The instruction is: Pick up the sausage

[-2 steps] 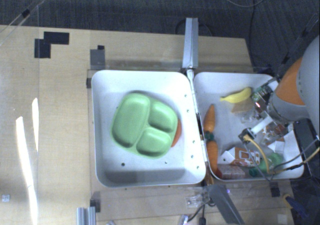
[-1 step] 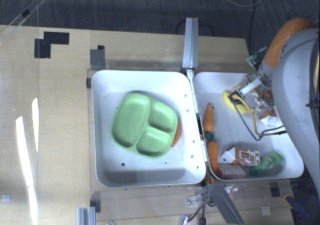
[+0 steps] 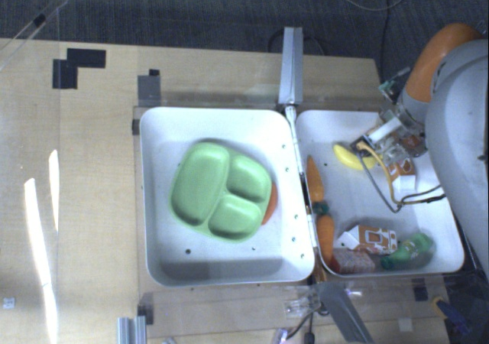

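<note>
Even, fairly bright overhead light fills the soft, slightly blurred view, with pale glare streaks on the wooden bench [image 3: 46, 205] at left, a grey shadow along the left bin [image 3: 157, 182]'s near wall, and the dark floor dim.

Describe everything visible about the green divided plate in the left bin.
The green divided plate is a rounded, glossy, plastic-looking dish with three compartments: one long one on its left and two smaller ones on its right. It lies flat and turned at an angle near the middle of the left bin. An orange thing peeks out from under its right edge.
</note>
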`<state>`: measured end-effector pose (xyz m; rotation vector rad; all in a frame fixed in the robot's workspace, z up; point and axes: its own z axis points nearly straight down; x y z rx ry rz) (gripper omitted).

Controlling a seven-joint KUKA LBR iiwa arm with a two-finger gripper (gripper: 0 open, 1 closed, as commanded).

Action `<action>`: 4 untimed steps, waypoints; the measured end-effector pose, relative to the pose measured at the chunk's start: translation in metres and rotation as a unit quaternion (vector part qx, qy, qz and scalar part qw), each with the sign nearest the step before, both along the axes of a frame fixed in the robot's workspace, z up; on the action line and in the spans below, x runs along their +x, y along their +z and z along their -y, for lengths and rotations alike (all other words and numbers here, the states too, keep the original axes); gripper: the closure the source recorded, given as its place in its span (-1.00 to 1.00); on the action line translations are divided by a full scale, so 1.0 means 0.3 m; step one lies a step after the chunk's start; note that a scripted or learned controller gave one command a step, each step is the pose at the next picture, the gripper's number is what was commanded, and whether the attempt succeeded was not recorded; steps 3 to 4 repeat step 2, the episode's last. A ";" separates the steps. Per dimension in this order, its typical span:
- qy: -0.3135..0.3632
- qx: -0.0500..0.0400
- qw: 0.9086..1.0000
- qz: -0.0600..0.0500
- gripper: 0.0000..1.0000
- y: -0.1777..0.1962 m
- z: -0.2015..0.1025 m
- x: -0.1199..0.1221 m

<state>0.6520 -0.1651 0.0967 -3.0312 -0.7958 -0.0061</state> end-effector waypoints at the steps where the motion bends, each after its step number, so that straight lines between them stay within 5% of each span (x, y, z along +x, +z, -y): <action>1: -0.002 0.007 1.000 0.002 1.00 -0.025 0.052 -0.138; 2: -0.049 0.009 0.999 0.004 1.00 -0.026 0.069 -0.263; 4: -0.049 0.009 0.999 0.004 1.00 -0.026 0.069 -0.263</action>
